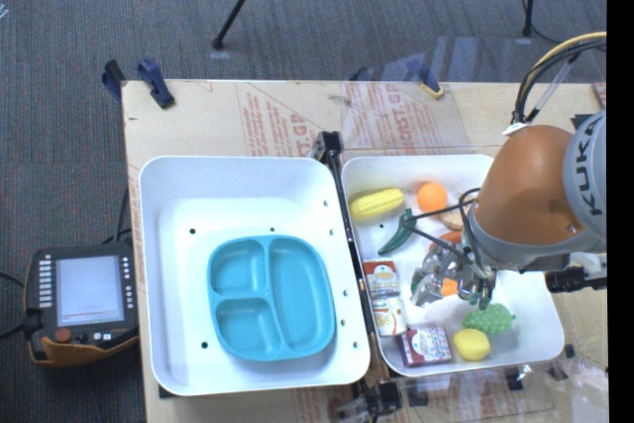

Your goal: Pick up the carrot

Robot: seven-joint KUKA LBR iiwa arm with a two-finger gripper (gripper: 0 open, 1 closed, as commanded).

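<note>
The arm enters from the right of the frame, and its gripper (453,285) is low inside the right bin (525,337), near the middle of it. A small orange piece, which seems to be the carrot (450,287), shows between the metal fingers, so the pincer looks clenched on it; most of the carrot is hidden by the wrist. Around it lie a yellow corn cob (376,204) and an orange fruit (432,196) at the upper part of the bin, a green pepper (398,233) just below them, and a green bumpy item (488,319) beside a lemon (473,344) at the lower right. The left bin (168,213) holds a blue divided plate (269,297).
</note>
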